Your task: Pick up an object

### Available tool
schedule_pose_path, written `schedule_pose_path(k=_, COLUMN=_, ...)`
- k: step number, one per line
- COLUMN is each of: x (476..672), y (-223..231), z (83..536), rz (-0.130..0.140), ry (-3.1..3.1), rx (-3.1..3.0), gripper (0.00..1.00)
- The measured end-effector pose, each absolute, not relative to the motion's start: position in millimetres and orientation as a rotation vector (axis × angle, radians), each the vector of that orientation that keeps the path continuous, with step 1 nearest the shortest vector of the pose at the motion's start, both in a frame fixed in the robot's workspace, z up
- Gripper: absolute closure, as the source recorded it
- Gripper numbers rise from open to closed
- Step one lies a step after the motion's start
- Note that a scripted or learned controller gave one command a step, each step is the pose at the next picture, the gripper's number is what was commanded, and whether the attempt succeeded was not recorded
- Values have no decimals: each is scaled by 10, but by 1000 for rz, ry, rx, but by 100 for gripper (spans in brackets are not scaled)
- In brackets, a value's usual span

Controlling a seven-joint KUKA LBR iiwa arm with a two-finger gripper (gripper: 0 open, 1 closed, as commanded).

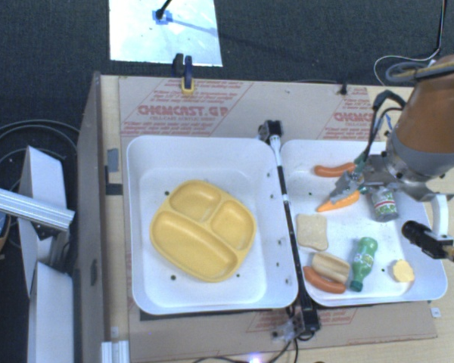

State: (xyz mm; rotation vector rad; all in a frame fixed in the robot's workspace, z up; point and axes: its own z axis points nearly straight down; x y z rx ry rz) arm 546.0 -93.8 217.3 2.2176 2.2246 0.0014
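Gripper (353,181) sits low in the right bin (427,287) over the carrot (340,200), its opening indeterminable from this angle, so a sound pick requires centring across the carrot's narrow width, clear of the adjacent can (383,203) and sausage (334,170).

Grey arm (427,151) with a broad orange band (glossy, rounded) and thin dark cables alongside

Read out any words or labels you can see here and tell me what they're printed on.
"CHEMCAST GP": red print on the brown board under the bins, top left.
The same red print at the board's top right is partly hidden and not readable.
Can label: too small to read.
Green bottle label: too small.
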Motion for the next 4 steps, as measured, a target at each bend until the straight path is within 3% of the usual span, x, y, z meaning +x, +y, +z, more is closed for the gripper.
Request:
schedule_pose_path(k=1, x=5289, y=-1070, z=966, rz=0, ry=2222, rx=2220, gripper=0)
schedule_pose_path(k=2, x=6047, y=-1057, z=846, rz=3, ry=2223, rx=2217, gripper=0)
schedule_pose_path(k=3, x=6496, y=-1228, z=790, rz=-66, ry=2249, rx=2275, gripper=0)
schedule_pose_path(k=4, x=6497, y=-1251, z=894, rz=-68, ry=2247, rx=2270, gripper=100)
